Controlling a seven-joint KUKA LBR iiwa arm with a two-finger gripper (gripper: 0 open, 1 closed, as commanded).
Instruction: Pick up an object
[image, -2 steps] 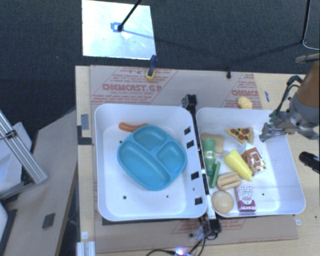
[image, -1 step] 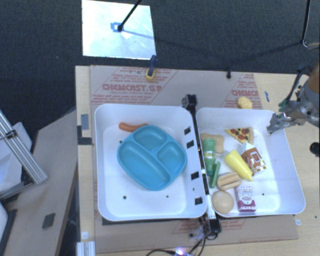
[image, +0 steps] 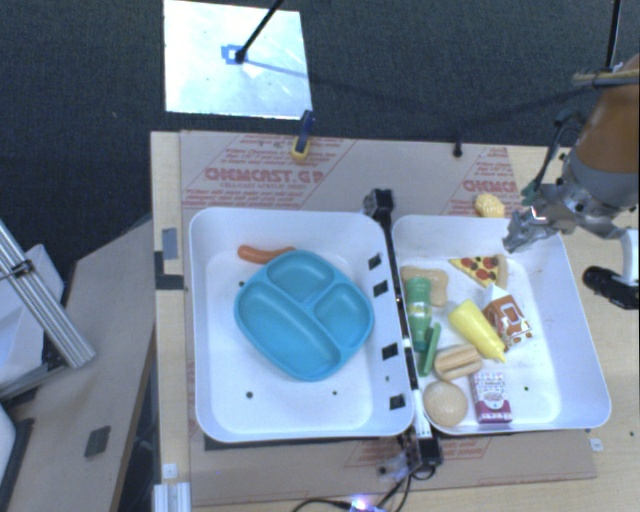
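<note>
The right bin (image: 575, 330) holds several toy foods: a pizza slice (image: 480, 268), a yellow cone-shaped piece (image: 476, 328), a brown carton (image: 508, 318), a green bottle (image: 418, 297), a hot dog bun (image: 457, 360), a round biscuit (image: 446, 402) and a red-and-white packet (image: 490, 395). My gripper (image: 522, 232) hangs over the bin's back edge, up and right of the pizza slice, with nothing seen between its fingers.
The left bin (image: 215, 330) bears a blue divided plate (image: 303, 314) and an orange sausage (image: 262, 254) behind it. A small yellow item (image: 489, 206) lies on the cardboard behind the right bin. A black divider (image: 395, 310) runs between the bins.
</note>
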